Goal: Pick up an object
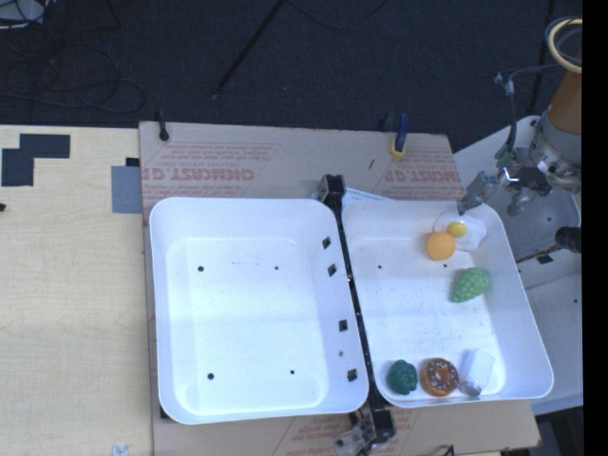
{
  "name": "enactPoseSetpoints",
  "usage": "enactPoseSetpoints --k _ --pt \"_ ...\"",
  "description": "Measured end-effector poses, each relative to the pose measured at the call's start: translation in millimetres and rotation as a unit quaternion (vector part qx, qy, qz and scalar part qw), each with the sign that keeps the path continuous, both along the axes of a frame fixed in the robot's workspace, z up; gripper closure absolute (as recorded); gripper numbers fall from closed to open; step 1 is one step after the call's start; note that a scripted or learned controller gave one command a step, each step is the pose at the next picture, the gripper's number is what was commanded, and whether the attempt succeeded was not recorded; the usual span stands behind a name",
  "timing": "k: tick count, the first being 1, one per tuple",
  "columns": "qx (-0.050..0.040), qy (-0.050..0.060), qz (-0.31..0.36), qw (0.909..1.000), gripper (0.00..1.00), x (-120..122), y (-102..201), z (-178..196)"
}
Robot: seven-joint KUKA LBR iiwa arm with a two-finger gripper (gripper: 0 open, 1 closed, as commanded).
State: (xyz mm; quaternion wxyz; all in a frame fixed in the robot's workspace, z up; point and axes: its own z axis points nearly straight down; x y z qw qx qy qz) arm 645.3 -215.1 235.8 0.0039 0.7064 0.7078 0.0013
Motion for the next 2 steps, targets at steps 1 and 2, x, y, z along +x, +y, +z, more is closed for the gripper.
enactPoseSetpoints --k 1,2 --pt "0.0042 0.011 0.000 0.9999 0.00 -5 5 -146" --pt "0.0006 0.000 -0.001 1.0000 0.00 0 0 -44"
